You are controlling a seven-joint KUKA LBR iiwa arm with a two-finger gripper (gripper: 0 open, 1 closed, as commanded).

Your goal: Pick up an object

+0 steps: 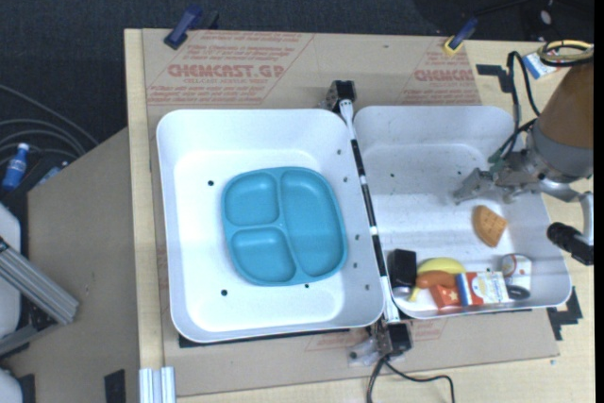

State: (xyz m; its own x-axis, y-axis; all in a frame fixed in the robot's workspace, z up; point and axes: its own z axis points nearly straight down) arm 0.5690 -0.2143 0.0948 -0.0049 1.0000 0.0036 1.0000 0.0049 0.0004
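While the left bin (189,203) carries a blue divided plate (283,224), the right bin (415,132) has the arm (571,123) reaching in, its gripper (479,187) hanging spread wide with nothing between the fingers, just above an orange-brown bread piece (489,225). Along the near edge lie a red-and-white carton (470,291), banana (440,267), black block (403,266) and small can (516,266).

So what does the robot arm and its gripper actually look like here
The arm enters from the right: a rounded body with a broad orange band and a grey section below it. Thin dark and yellow cables loop beside it. The gripper is dull grey metal, slim and pointed, reaching over the right bin.
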